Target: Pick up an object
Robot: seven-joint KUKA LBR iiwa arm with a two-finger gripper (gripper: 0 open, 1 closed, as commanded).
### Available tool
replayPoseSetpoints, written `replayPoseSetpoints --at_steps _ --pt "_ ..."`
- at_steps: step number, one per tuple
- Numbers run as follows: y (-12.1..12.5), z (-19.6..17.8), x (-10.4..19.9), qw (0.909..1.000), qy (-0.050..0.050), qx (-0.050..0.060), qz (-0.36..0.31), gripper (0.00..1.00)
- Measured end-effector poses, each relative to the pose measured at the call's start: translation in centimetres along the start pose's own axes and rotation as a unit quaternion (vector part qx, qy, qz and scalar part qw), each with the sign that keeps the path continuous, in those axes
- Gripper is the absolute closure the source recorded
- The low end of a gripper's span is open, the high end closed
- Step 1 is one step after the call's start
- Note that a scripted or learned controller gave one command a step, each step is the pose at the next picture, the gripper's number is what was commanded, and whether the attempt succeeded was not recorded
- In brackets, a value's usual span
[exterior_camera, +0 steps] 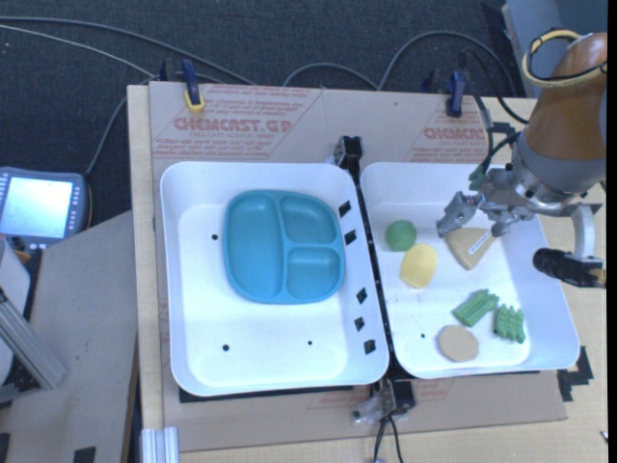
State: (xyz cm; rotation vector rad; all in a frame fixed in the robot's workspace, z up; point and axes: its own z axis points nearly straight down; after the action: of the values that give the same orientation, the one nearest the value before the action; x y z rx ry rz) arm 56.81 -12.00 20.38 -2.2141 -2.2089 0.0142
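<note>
A pale tan wedge, like a toy slice of cheese (469, 248), lies in the upper part of the right bin (549, 355), and the gripper (479, 216) hangs right over its top edge. The metal fingers are spread apart, one out to the left and one to the right, with nothing between them; whether a fingertip touches the wedge cannot be told.

Just left of the wedge sits a smooth yellow lemon-shaped piece (418, 265), and above that, almost touching it, a small green round fruit (402, 234). Lower in the bin lie a ridged green vegetable piece (474, 307), a second knobbly green piece (509, 323) just right of it, and a flat tan oval like a cookie (458, 342) near the front wall. None of them lies against the wedge.

The left bin (193, 355) holds a teal plastic plate with three compartments (284, 247). Black clips run along the seam where the two bins meet. Both bins are glossy white and shallow, resting on a cardboard sheet printed in red (236, 114), pinned at the back by blue clamps. Cables trail over dark carpet (289, 17) behind, and a handheld screen device (40, 204) sits at the far left.
</note>
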Motion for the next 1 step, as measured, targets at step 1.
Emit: replayPoseSetpoints --at_steps 1 --pt "0.28 -0.81 0.04 1.0 -0.001 -0.007 -0.002 0.0"
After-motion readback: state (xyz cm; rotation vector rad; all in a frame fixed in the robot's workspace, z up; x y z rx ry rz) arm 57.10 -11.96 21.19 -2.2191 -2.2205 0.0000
